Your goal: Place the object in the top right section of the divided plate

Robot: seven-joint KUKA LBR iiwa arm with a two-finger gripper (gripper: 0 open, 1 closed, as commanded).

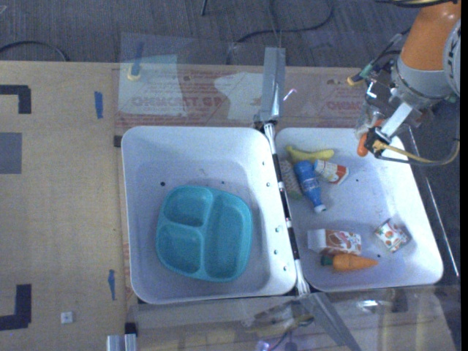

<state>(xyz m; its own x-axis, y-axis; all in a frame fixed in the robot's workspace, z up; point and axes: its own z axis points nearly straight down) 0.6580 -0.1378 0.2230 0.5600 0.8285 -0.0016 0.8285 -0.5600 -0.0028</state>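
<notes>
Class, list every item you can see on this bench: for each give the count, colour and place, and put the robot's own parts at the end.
bins: two, white, side by side on the bench
divided plate: one, teal, in the left bin, nothing on it
banana: one, yellow, right bin, top near the divider
bottle: one, blue with white cap, right bin, below the banana
small packet: one, white and red, right bin, beside the bottle
carton: one, white and red, right bin, lower middle
carrot: one, orange, right bin, just below the carton
small box: one, white and red, right bin, lower right
arm: one, grey and orange, above the right bin's top right corner
gripper: one, at the right bin's top right edge
</notes>
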